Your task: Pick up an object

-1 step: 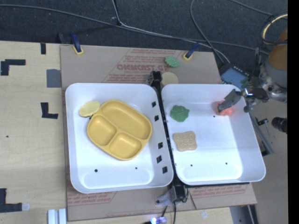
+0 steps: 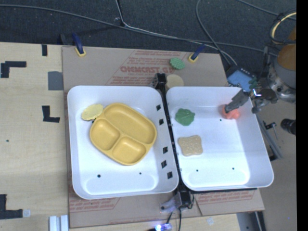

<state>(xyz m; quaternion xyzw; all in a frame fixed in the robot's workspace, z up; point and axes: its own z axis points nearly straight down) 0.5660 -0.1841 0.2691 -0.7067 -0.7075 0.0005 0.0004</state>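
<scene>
Divided tray (image 2: 123,133) in left bin (image 2: 79,143)

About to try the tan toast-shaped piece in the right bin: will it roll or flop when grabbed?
The toast piece lies flat and slab-like, so it probably won't roll. Its shape looks molded, likely stiff rather than floppy. Lying low on the bin floor, it may slide instead of lifting.

Plastic on cardboard

I see two smooth, slightly glossy white plastic bins (image 2: 79,143), a matt yellow plastic divided tray (image 2: 123,134), brown printed cardboard (image 2: 130,66) beneath, and dark rough carpet (image 2: 159,8).
</scene>
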